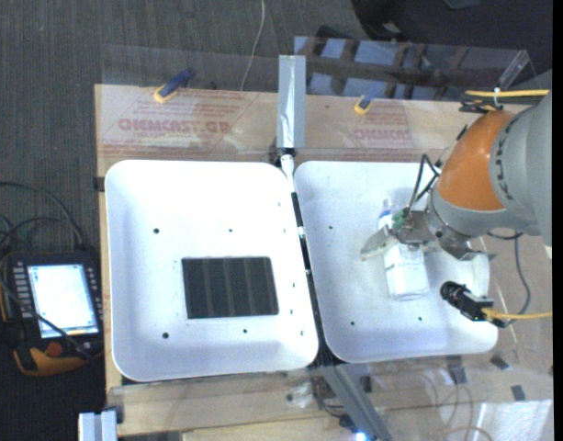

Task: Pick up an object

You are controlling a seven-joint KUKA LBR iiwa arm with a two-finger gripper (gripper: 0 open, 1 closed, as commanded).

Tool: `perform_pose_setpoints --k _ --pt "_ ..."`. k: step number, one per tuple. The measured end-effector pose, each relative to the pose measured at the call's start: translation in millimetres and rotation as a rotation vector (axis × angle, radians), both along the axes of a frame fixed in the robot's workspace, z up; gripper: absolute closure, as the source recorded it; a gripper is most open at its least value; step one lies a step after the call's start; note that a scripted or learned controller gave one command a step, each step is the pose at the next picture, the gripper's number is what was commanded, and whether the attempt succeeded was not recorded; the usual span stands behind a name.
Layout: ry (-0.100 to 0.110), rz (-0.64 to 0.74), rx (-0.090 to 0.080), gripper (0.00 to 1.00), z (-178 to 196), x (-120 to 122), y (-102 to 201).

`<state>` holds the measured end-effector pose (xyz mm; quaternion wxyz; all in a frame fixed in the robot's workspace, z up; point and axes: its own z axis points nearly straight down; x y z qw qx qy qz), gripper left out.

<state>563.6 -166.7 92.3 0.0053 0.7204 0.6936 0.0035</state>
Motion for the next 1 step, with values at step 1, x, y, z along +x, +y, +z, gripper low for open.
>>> perform_pose_setpoints --k 1 --pt "0.023 0.159 0.003 0.00 -1.1 60.6 -10.9"
